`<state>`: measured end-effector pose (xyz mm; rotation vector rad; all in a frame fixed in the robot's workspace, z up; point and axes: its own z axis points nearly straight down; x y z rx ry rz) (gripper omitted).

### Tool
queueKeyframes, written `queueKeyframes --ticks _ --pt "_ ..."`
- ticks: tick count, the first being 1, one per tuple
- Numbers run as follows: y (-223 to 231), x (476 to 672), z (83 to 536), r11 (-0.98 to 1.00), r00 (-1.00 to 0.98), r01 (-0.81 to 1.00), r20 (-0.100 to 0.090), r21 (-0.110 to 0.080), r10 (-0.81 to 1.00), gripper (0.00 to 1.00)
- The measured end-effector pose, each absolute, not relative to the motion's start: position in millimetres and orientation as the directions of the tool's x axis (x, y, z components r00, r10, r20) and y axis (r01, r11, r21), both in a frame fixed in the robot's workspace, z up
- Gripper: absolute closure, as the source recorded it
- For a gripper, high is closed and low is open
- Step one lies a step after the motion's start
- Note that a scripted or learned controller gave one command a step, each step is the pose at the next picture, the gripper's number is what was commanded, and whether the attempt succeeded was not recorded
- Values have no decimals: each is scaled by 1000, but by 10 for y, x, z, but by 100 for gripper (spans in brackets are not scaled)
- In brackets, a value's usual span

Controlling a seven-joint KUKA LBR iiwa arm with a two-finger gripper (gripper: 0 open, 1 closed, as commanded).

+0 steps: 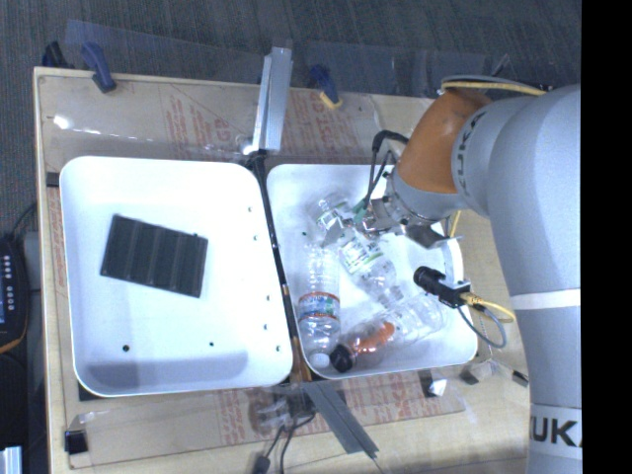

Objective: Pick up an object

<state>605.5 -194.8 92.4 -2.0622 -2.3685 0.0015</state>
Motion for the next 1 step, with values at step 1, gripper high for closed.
queueKeyframes --ticks 1 --pt "-1949 6070 1043 142 -142 990 -2 1 990 100"
